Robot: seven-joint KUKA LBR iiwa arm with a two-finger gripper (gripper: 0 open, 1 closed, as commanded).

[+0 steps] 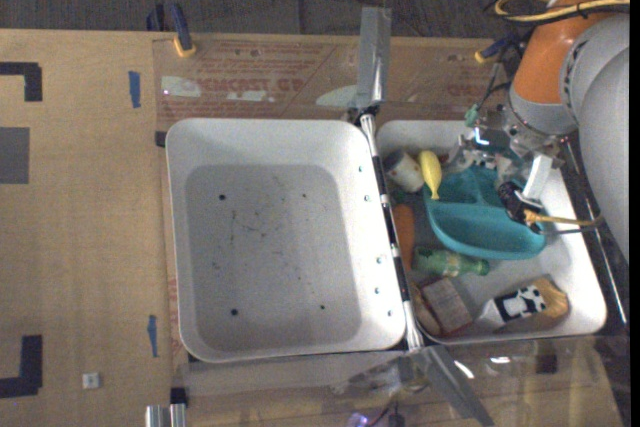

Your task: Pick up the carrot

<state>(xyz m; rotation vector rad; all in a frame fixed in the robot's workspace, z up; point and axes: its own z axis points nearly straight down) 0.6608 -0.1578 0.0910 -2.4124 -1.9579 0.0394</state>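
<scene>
- The slim orange carrot (403, 233) lies lengthwise in the right-hand shallow white bin (590, 300), tight against the divider wall it shares with the left-hand white bin (270, 140).
- I judge it light, stiff and smooth, likely plastic, so it may slip or roll. I would grip across its narrow width near the middle, though the wall leaves little room on that side.
- My gripper (492, 147) hangs over the far part of the right bin, above the teal plastic bowl (480, 220), with the carrot well apart from it, towards the divider and nearer the camera.
- I cannot tell how the gripper is set; it is too cluttered and small to read.
- The carrot's neighbours crowd it: a yellow banana-shaped toy (430, 172) beyond it, a green bottle (452, 264) just beside its near end, the bowl alongside.
</scene>
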